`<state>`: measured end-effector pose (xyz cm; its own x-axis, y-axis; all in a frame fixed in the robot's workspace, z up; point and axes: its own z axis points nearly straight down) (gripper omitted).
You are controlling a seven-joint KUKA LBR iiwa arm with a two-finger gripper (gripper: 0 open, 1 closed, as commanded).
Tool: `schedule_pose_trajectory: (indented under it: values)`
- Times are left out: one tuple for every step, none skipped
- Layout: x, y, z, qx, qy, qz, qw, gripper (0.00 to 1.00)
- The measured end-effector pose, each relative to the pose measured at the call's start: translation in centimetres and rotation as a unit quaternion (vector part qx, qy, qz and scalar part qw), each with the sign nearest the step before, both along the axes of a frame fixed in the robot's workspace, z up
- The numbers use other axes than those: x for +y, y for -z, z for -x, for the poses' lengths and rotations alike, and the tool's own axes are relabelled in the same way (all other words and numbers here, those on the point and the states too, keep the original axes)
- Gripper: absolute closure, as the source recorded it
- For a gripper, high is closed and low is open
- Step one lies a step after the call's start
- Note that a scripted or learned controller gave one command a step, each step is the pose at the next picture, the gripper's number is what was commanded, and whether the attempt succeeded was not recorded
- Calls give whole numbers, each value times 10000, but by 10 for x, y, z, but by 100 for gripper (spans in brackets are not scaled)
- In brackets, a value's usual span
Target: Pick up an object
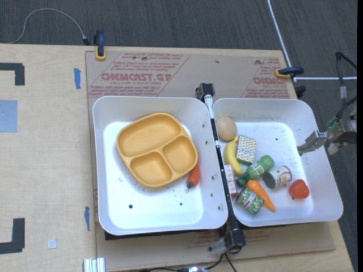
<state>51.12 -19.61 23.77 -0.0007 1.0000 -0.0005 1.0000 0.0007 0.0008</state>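
- Your bench (45, 180) carries everything, its near edge lowest in view.
- The left bin (153, 220) holds a yellow divided plate (156, 149); a small red pepper (193, 177) touches the plate's right rim.
- The right bin (283, 118) holds the pickable clutter: an egg (226, 128), a banana (231, 154), a checkered box (246, 149), a green bottle (258, 168), a can (278, 176), a carrot (261, 192) and a tomato (299, 189).
- The gripper (309, 143) sits over that bin's right rim, apart from every item; you cannot tell whether it is open or closed.
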Motion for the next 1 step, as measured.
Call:
schedule_pose_trajectory:
  values:
    - [49,143,-45,-9,3,4,10000,0]
